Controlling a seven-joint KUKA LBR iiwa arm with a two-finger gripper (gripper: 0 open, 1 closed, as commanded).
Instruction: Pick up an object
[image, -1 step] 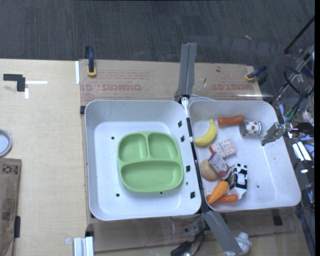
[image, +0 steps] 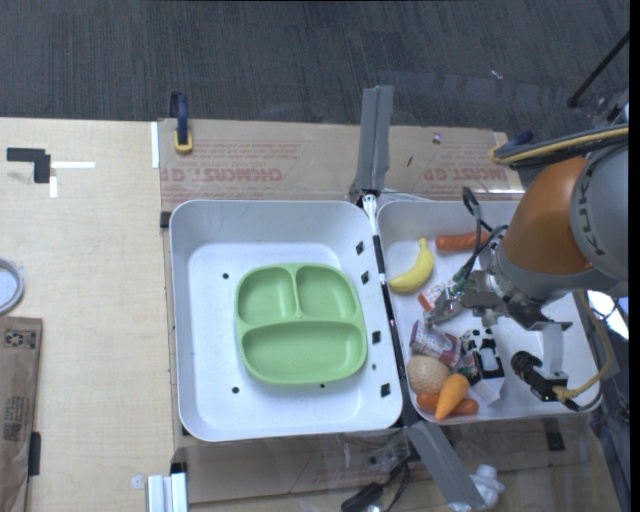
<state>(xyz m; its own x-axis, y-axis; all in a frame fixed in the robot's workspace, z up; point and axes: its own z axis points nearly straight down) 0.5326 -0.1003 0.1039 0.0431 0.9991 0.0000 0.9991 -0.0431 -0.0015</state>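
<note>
Probably the nearest candidate is the crinkly packet (image: 434, 343), lying in the right bin (image: 560, 400) just below the gripper (image: 447, 305) and touching the egg-shaped piece (image: 427, 375) under it. It looks like a light foil or plastic wrapper (soft, slippery, apt to crumple), so a pinch across a raised fold or its narrow width should serve better than pressing down on its flat face, where the tips may skate off. The egg is rounded and smooth, likely light and hard, and would want a hold across its middle. The carrot (image: 456, 394) beside it tapers, so its thick end is the safer place. The banana (image: 414, 268) lies apart toward the bin's upper left, near the divider; it is curved and probably stiff plastic, best taken across its belly. A red piece (image: 457, 241) lies above it near the far wall. The gripper hangs low over the clutter in the middle of the bin, with small red and white scraps just about it; whether it is wide, narrow or closed on anything I cannot tell, since the wrist hides much of it and the clutter confuses the rest. To the left, the other bin (image: 200, 300) carries a green divided plate (image: 300, 323), well apart from all this.
</note>
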